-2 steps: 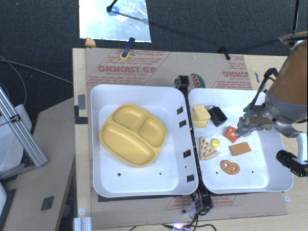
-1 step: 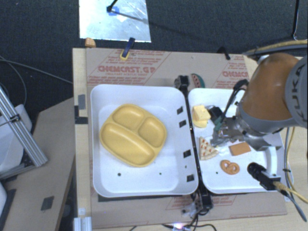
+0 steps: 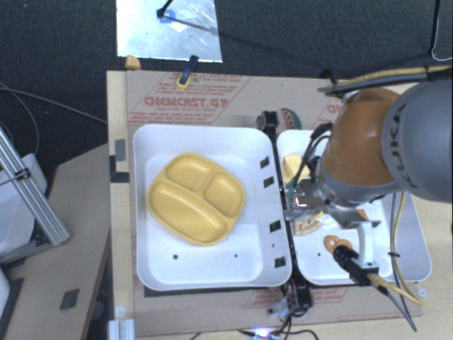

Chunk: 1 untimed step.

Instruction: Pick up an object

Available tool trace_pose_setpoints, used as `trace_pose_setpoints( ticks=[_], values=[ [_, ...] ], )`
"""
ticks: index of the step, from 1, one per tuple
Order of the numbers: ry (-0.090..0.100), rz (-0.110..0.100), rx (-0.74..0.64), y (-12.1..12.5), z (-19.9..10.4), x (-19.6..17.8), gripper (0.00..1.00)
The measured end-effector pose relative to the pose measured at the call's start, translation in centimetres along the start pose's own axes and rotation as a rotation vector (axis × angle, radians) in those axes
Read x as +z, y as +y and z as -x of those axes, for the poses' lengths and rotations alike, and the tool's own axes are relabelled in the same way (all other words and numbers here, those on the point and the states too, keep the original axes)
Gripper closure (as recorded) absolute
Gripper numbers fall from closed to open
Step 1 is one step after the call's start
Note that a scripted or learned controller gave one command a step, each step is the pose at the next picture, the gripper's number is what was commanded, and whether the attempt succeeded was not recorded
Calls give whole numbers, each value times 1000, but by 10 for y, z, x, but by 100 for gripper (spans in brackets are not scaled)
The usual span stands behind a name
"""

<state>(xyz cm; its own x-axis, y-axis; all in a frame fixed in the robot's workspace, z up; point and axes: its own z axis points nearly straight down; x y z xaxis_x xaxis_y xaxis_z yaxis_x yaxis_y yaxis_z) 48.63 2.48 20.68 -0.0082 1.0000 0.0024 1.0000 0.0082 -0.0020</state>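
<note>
A yellow divided plate (image 3: 196, 197) lies flat in the left bin (image 3: 163, 264). In the right bin (image 3: 414, 257) I see a pale yellow piece (image 3: 289, 166) by the near-left wall, a beige scrap (image 3: 308, 225) and a small orange ring (image 3: 333, 244). The arm's orange band and grey wrist (image 3: 368, 144) hang over the right bin and hide much of its floor. My gripper (image 3: 304, 202) sits low under the wrist, just above the beige scrap and close to the divider between the bins.
A row of black clips (image 3: 272, 204) runs along the wall between the bins. Cables trail from the arm across the right bin's front corner (image 3: 393, 289). A cardboard sheet (image 3: 205, 94) lies under both bins, with a shiny square (image 3: 168, 18) behind it.
</note>
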Motion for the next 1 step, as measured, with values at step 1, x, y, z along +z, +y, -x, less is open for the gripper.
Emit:
trace_pose_setpoints(
  ticks=[1],
  values=[
    [0, 6, -3, 20, -64, -24, 100]
  ],
)
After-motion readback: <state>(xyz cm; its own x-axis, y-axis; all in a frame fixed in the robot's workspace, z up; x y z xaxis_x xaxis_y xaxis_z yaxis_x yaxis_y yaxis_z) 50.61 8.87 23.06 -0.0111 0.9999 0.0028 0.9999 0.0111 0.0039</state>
